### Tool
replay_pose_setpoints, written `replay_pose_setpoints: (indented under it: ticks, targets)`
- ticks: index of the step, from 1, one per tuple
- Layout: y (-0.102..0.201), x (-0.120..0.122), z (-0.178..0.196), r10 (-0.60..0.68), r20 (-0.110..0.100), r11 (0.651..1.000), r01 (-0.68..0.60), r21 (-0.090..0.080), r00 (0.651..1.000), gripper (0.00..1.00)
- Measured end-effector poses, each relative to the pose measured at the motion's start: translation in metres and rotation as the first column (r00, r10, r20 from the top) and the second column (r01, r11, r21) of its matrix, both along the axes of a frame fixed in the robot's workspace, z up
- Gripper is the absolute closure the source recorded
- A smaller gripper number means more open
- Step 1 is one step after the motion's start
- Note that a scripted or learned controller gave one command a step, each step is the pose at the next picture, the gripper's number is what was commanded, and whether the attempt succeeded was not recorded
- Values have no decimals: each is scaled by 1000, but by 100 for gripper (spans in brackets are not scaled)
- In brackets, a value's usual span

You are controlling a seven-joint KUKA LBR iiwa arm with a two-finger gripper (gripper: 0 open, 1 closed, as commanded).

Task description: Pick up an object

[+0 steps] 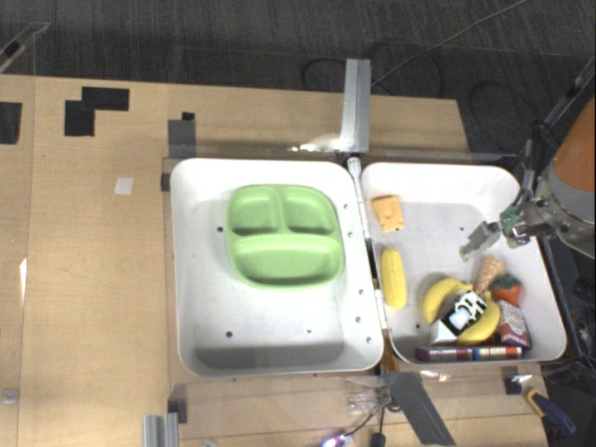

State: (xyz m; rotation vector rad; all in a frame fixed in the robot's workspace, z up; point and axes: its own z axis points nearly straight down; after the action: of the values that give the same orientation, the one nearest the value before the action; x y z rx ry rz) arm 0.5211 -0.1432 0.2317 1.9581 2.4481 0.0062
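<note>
Claw (486, 237) hovers above bright yellow banana (453, 298) with black tag.

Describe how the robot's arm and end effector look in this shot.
The arm enters from the right: a grey body with an orange band above the wrist. Thin dark cables run alongside it. The end effector is small, grey metal, with a green-teal part where it joins the wrist.

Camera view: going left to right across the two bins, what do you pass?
Green divided plate in the left bin → cheese wedge and corn cob in the right bin → banana → the hand.
</note>
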Motion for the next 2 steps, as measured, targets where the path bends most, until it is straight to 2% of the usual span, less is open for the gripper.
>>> replay_pose_setpoints:
  ticks: [1,2]
  targets:
    - [0,48,-85,186,-4,983,-186,0,983,0]
    - [23,-14,-139,546,11,838,-546,-14,838,0]
